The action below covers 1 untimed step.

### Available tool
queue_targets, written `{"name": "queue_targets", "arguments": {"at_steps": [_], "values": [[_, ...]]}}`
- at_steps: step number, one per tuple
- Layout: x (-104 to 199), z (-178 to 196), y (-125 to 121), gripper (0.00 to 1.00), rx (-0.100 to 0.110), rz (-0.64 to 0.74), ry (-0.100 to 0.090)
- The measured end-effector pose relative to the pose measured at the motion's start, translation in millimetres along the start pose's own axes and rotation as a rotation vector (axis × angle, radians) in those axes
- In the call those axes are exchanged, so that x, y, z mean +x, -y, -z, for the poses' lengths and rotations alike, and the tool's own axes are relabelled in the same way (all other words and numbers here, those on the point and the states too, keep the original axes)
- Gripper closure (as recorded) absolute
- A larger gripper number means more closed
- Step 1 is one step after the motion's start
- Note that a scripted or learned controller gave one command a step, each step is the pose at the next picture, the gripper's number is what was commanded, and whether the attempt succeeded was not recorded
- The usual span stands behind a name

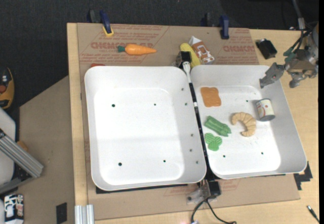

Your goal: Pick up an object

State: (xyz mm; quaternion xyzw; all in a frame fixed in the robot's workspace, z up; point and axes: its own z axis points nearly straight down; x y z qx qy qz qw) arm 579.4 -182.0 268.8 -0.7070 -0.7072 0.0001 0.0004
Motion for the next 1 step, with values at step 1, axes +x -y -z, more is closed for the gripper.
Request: {"name": "queue_targets", "arguments": {"at_steps": [1], "values": [[34.3, -128.4, 7.6, 0.00, 0.011, 0.002, -0.005]]}}
